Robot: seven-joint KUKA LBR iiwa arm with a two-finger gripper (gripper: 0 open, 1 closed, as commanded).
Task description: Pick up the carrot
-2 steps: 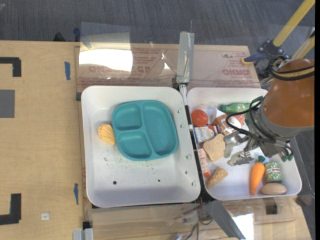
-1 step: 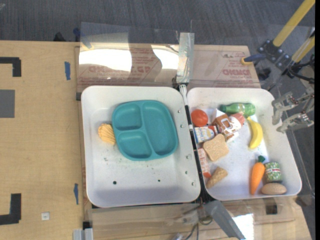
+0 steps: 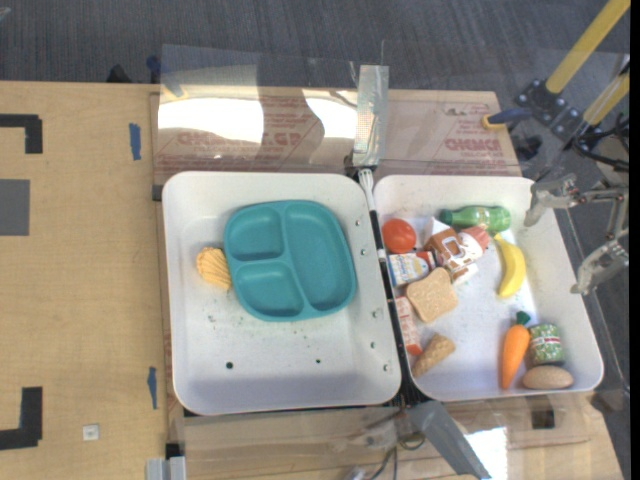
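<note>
Orange with a green leafy tuft, the carrot is found in the right bin, towards its near right corner. It is laid almost lengthwise, with the tuft pointed to the far side and the narrow tip towards the near rim. Just to its right a small green-labelled can is set against it, and a brown, potato-like piece is seen just below that can, near the bin's front wall. Farther back, a yellow banana is laid along the right side, apart from the carrot. A green bottle is placed on its side at the far wall. A red tomato is seen by the dividing edge, with a brown and white carton between it and the banana. A slice of bread is propped in the middle of the bin, and a tan roll is laid nearer the front, well left of the carrot. In the left bin a teal divided plate is set near the centre, and a yellow shell-shaped piece is tucked against the plate's left edge. Both bins are borne by a light wooden bench.
</note>
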